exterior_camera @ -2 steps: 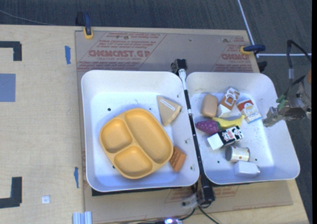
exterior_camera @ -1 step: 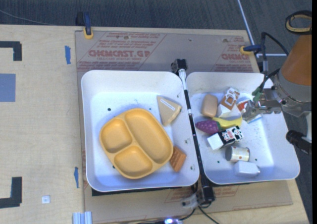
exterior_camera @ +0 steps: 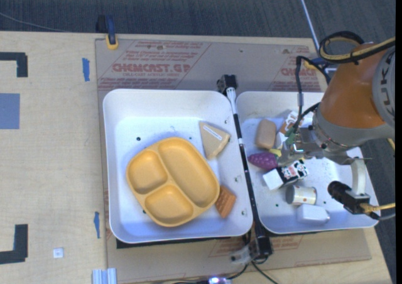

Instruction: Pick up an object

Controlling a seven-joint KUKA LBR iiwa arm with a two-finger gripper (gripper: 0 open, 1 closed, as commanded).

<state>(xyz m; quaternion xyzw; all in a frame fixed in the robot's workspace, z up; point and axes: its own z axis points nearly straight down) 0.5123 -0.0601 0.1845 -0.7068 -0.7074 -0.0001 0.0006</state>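
The gripper (exterior_camera: pixel 294 151) is seen low in the right bin (exterior_camera: pixel 352 223), among a purple piece (exterior_camera: pixel 262 161), a tan block (exterior_camera: pixel 266 133) and a cup (exterior_camera: pixel 303 196); its grip cannot be told. Open floor is left near that bin's right wall. The left bin (exterior_camera: pixel 119 151) is crowded by a yellow tray (exterior_camera: pixel 173 180).

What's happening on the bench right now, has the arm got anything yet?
The arm reaches in over the right bin, with its gripper low among the clutter there: a tan block, a purple piece, a small black-and-white item, a little cylinder and a white block. Nothing visibly sits between its fingers, so I would not call it a grasp. The left bin holds a yellow divided tray, a cream wedge and a brown piece, all untouched.
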